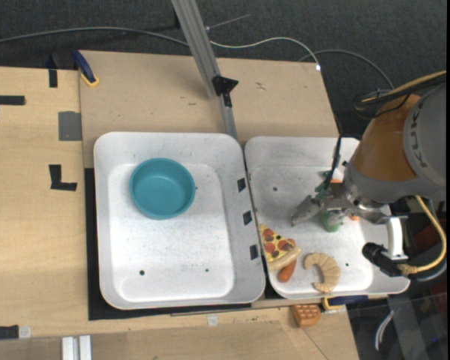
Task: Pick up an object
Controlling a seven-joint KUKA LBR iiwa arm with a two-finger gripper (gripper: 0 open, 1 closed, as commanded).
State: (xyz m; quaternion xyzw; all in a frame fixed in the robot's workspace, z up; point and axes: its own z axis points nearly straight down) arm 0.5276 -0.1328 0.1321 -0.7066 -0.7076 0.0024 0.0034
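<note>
gripper [309, 210] is low in the right bin [285, 160], fingers look spread, dark tips splayed out toward the left, nothing seen between them. a small green object [331, 221] sits just beside the wrist end of the gripper, right of the fingertips, touching or nearly so (can't tell which); it's partly covered by the gripper body.

likely target: the green object, since it's closest. looks small, rounded, probably hard plastic toy, light, stiff, maybe a bit slick. no clear long axis from what shows, too hidden to say which way it points. a pinch across its width from above would be my guess.

other candidates in the same bin, near the front edge: a pizza slice toy [277, 246] by the left wall, long axis running diagonal, tip toward front-right where a reddish piece [286, 272] lies against it. a tan croissant-like piece [324, 270] just right of that, curved, long axis roughly front-to-back, ends curling toward the left. both likely light and rigid; the croissant is best taken across its narrow middle, the pizza is flat and would be awkward to get under.

left bin [112, 201] holds a teal bowl [162, 188], upright, well apart from the gripper.

pick not yet made.
</note>
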